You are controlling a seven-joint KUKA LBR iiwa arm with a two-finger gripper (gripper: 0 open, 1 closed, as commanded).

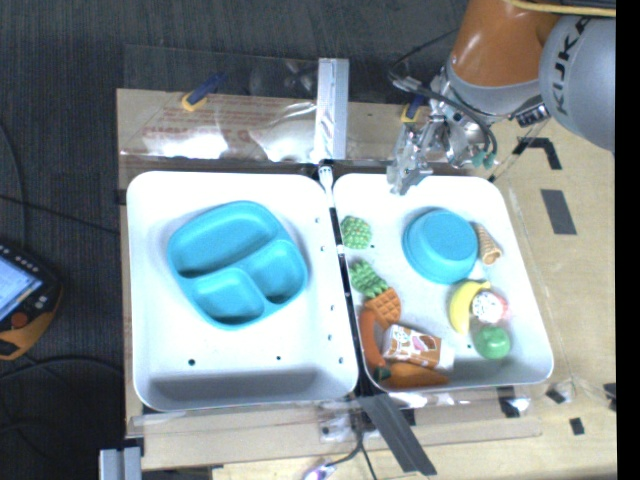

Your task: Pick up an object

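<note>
Pincer (408, 180) hangs over the far rim of the right bin (520, 230), fingers pointing down toward that rim's left part. Fingers look close together with nothing seen between them; exact gap too small to tell. Grey arm (585, 63) with its orange band (500, 28) comes in from the upper right corner.

Right bin contents:
- blue bowl (441, 245), near the far end, just below the pincer, apart from it.
- cone (488, 243), touching or just beside the bowl's right edge.
- green toy (355, 232) by the left wall, far end.
- pineapple (374, 287) further toward the near end, along the same wall.
- banana (461, 303) near the right wall, with a round white toy (488, 307) just beside it.
- green ball (491, 343) just nearer than those two.
- small carton (411, 345) lying on top of an orange carrot (400, 373) at the near end.

Left bin (150, 298) holds a blue divided plate (238, 261), tilted slightly, roughly centred.

Behind the bins on the bench (575, 268): clear plastic bag (230, 128) with a blue-and-yellow clip (203, 90). A metal bracket (331, 108) stands at the seam between the bins. Handheld screen (20, 298) lies on the dark floor at far left.
</note>
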